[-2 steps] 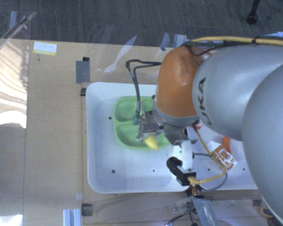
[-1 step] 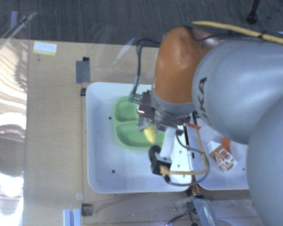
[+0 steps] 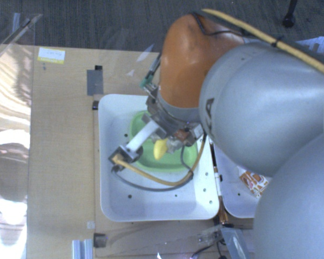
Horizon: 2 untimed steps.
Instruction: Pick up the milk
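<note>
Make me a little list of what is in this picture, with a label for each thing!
arm: grey with an orange band, reaching over the left bin
gripper: low over the green plate
left bin: holds the green plate
small yellow thing: on the green plate, beside the gripper
right bin: holds an orange-and-white packet, partly hidden by the arm
milk: cannot tell which thing it is
</note>
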Motion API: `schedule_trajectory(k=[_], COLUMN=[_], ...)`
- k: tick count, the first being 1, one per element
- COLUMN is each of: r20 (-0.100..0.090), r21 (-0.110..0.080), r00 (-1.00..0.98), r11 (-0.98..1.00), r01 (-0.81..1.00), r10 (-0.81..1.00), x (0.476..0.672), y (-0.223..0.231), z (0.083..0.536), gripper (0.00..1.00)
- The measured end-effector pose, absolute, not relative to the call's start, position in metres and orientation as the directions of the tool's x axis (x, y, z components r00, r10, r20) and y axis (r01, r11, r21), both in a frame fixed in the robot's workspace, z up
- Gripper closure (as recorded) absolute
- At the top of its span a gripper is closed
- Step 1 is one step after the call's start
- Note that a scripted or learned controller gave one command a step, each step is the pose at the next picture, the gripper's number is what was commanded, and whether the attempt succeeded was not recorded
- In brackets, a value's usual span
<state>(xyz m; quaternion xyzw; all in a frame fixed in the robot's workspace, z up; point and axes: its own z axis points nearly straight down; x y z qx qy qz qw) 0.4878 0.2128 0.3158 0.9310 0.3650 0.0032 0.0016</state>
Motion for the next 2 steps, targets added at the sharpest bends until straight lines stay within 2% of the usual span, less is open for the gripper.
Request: schedule_trajectory(k=[1, 2], r20=[0.0, 0.006], r21=[-0.002, 0.001], r00=[0.713, 0.748], r11=[-0.713, -0.748], r01=[0.701, 0.664], r10=[0.701, 0.664], x=[0.491, 0.546], y=[0.231, 0.236], z=[0.141, 0.214], gripper=[1.0, 1.0])
